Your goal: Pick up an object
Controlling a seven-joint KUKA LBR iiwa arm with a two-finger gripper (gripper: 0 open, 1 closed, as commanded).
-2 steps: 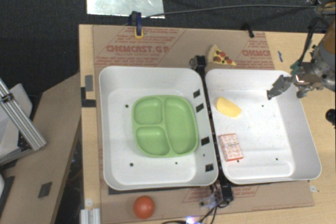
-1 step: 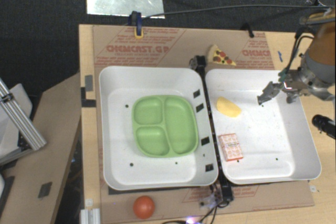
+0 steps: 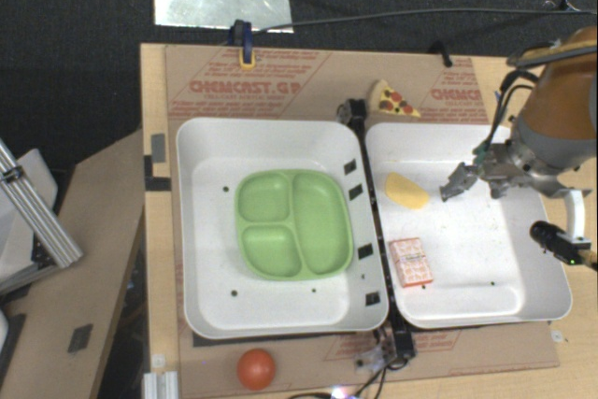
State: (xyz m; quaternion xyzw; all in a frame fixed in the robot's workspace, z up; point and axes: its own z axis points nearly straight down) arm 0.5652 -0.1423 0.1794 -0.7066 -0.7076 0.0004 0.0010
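Note:
A yellow wedge-shaped object [image 3: 406, 191] lies in the upper left part of the right bin [image 3: 467, 304]. Below it, near that bin's left wall, lies a small red and white packet [image 3: 410, 262]. My gripper [image 3: 458, 183] hangs over the right bin, just right of the yellow object and a little apart from it. Nothing shows between its fingers. The left bin [image 3: 201, 294] holds a green divided plate [image 3: 292, 223].
A pizza-slice toy [image 3: 394, 100] rests on the cardboard behind the bins. A red-orange ball [image 3: 256, 368] sits on the bench in front of the left bin. A blue and yellow clamp [image 3: 243, 43] stands at the cardboard's far edge. The right bin's right half is bare floor.

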